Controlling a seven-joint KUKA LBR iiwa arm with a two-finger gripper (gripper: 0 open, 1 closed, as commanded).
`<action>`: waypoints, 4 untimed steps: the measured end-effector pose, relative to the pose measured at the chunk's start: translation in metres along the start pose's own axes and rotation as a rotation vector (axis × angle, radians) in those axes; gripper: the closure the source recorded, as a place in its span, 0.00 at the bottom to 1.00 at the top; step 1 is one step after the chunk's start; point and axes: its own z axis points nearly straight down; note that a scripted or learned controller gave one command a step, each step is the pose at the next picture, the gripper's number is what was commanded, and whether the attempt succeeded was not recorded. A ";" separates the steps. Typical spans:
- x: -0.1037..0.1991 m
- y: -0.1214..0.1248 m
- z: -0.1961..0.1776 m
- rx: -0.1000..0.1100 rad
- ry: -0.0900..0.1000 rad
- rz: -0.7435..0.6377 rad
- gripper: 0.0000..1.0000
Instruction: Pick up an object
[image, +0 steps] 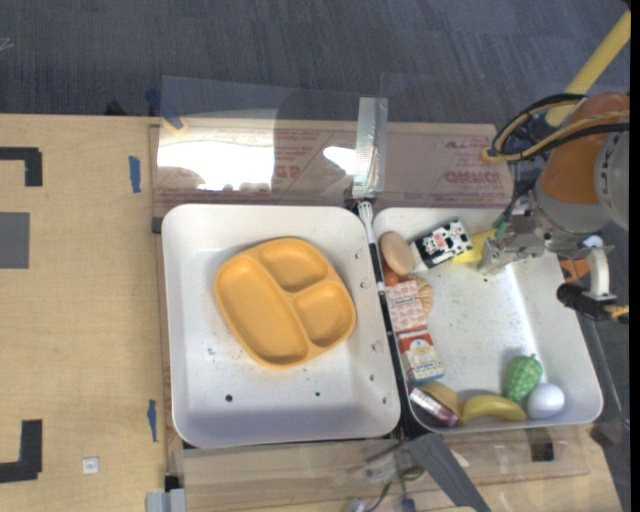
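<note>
My gripper (497, 256) hangs low over the far right part of the right bin (570, 330), with the grey arm and its orange band behind it at the right. Just left of the gripper lie a small yellow piece (470, 247) and a black-and-white cow-patterned box (443, 243). A tan bread roll (396, 253) rests at the bin's far left corner. Red-and-white cartons (410, 320) line the left wall. Along the near edge sit a dark red can (432, 403), a banana (492, 407), a green fruit (521, 377) and a white ball (546, 400).
The left bin (190, 330) holds an orange divided plate (285, 300). A clear plastic sheet and a metal post (368, 150) stand behind the bins. Bare white floor (475, 330) lies in the middle of the right bin. Yellow and black cables loop above the arm.
</note>
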 end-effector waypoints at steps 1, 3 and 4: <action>0.001 -0.001 0.002 0.005 0.002 0.000 0.00; 0.001 0.001 -0.010 0.000 0.000 -0.002 0.00; -0.016 0.018 0.011 0.053 0.025 -0.042 0.00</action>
